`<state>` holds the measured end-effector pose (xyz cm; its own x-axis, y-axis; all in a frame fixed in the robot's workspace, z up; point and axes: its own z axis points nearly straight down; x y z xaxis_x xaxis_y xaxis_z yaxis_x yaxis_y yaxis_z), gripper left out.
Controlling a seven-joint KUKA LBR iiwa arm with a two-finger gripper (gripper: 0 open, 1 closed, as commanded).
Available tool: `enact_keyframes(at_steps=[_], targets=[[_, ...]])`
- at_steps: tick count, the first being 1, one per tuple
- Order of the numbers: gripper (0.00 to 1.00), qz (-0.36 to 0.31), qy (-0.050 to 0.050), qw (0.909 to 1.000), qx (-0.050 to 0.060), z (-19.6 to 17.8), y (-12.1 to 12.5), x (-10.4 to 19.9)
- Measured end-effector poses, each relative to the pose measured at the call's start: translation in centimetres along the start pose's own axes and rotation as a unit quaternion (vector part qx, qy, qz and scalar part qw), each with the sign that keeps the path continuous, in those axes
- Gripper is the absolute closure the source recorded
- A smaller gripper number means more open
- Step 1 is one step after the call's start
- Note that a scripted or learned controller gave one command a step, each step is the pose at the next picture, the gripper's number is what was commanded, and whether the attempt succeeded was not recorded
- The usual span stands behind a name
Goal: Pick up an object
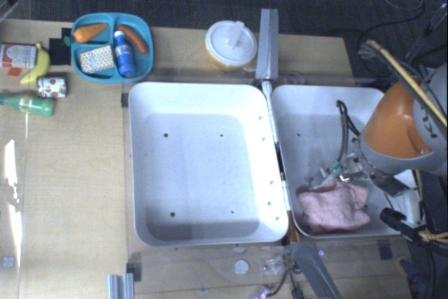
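Gripper (pixel 341 177) down at top edge of pink cloth (pixel 334 208) in right bin (pixel 308 115), near corner. Finger state: can't tell. Cloth flat on bin floor, not lifted. Grasp + lift left.

On the worktop (pixel 63 171), left of the bins, a blue tray (pixel 112 47) with compartments holds a carrot (pixel 92 32), a sausage (pixel 136 40), a blue bottle (pixel 124 54) and a speckled block (pixel 96 60). Further left lie a banana (pixel 37 64), a small can (pixel 51 87), a green bottle (pixel 28 104) and a carton (pixel 17 57). A lidded yellow cup (pixel 231 44) stands behind the bins.
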<state>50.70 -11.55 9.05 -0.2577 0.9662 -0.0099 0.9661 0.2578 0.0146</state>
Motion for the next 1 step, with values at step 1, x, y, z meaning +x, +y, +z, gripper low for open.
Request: enact_keyframes(at_steps=[1], targets=[[0.0,0.022,0.003,0.9998,0.001,0.01,0.48,-0.62]])
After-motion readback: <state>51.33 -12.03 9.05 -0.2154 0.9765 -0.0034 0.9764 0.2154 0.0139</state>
